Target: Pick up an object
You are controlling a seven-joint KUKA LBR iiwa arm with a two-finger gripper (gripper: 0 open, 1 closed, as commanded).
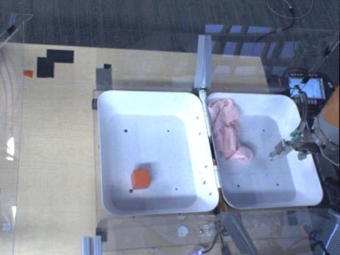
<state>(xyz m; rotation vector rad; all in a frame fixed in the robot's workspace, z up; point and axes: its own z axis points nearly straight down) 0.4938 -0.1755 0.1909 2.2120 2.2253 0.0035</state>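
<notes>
Beside the pink cloth (226, 130) (right bin (265, 198)), the pincer (280, 150) hangs, state unclear; orange cube (141, 179) far left

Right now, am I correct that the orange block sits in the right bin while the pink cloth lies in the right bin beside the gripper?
Not quite. The camera view shows the orange block in the left bin, toward its near-left corner. The rest stands: the pink cloth lies in the right bin, with the gripper beside it.
</notes>
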